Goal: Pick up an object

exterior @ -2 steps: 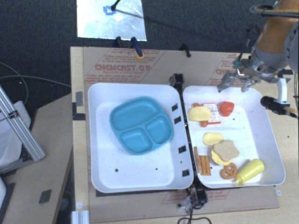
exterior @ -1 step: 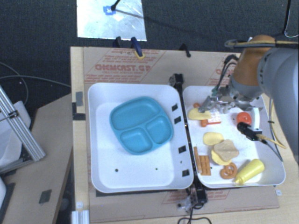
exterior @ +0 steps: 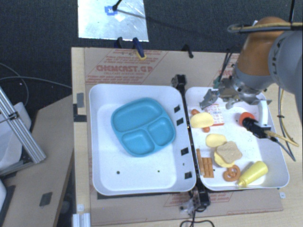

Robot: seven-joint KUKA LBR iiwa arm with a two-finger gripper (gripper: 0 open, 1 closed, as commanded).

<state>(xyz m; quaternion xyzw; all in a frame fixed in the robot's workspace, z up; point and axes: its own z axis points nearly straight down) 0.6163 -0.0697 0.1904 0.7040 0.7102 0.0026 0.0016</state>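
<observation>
- Gripper: hung over the rear of the right bin, open, with nothing between its fingers.
- Card: white with red print, lay just below the gripper, near the bin's rear.
- Yellow fruit: touched the card's left edge, close to the wall shared with the left bin.
- Yellow oval piece: lay near the middle of the right bin.
- Bread slice: rested just in front of the oval piece, on top of another yellow piece.
- Bacon strips: lay side by side at the front left.
- Pretzel and yellow bottle: lay together at the front, the bottle on its side.
- Blue plate: three compartments, lay alone in the left bin.
- Table: carried both bins.
</observation>
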